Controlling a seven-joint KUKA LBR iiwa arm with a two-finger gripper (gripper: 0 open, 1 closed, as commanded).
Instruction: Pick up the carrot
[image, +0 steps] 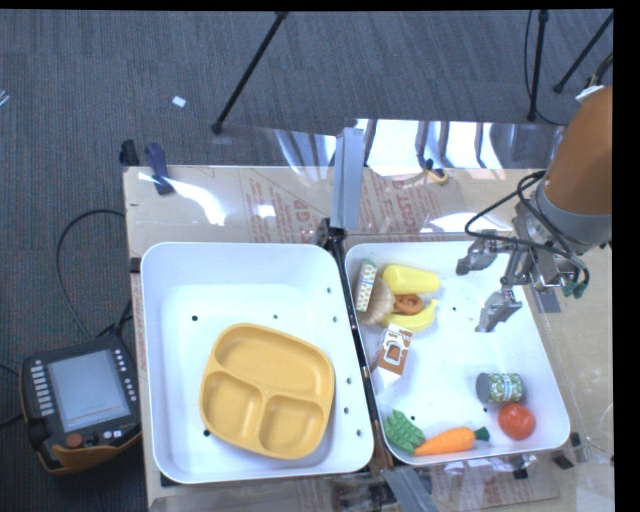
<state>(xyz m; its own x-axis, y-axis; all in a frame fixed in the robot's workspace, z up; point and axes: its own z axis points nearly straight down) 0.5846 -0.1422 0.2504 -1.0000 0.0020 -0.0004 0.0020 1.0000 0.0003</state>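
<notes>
You have the carrot lying flat on the floor of the right-hand bin, close against its near wall. It is a small orange toy carrot with a dark green stub of top. Its length runs almost along that wall, tilted slightly: the pointed tip aims left toward the bin's near-left corner, and the green top sits at the right end, a little higher in the view.
</notes>
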